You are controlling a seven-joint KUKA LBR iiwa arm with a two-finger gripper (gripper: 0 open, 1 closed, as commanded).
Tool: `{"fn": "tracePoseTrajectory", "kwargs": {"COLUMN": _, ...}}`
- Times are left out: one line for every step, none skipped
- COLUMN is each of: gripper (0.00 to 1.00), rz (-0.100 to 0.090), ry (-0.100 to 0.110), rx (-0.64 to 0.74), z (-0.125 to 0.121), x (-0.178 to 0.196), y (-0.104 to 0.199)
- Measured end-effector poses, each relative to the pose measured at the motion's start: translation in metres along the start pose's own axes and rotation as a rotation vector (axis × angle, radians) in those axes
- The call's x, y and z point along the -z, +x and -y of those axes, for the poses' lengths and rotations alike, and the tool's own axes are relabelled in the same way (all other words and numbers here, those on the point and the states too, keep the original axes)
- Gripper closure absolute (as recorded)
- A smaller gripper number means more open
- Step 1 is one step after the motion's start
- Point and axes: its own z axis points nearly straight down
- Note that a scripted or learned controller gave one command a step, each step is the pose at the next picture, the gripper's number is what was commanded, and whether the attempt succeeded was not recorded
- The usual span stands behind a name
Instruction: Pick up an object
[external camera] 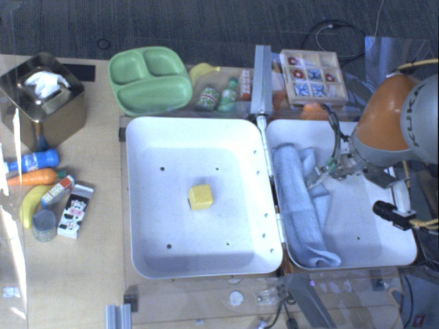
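The table (103,252) carries two white bins side by side: the left bin (158,252) holds a small yellow block (201,197) near its middle, and the right bin (384,249) holds a rolled blue-grey towel (296,201) along its left wall. The pincer (328,172) hangs over the towel's upper part — whether it is open or closed I cannot tell. The towel is probably soft and light, best pinched at a raised fold — the block looks firm, taken across its flat sides.

The left bin (147,204) lies open on all sides of the yellow block (201,197), which sits alone near its middle. Right of the block, past the bin walls, a rolled blue towel (297,204) crowds the other bin's left half.
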Motion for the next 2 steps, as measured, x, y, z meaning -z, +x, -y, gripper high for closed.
{"fn": "tracePoseTrajectory", "kwargs": {"gripper": 0.0, "rz": 0.002, "ry": -0.002, "rx": 0.114, "z": -0.001, "x": 0.001, "y": 0.031}}
{"fn": "tracePoseTrajectory", "kwargs": {"gripper": 0.0, "rz": -0.001, "ry": 0.001, "rx": -0.015, "z": -0.044, "x": -0.001, "y": 0.03}}
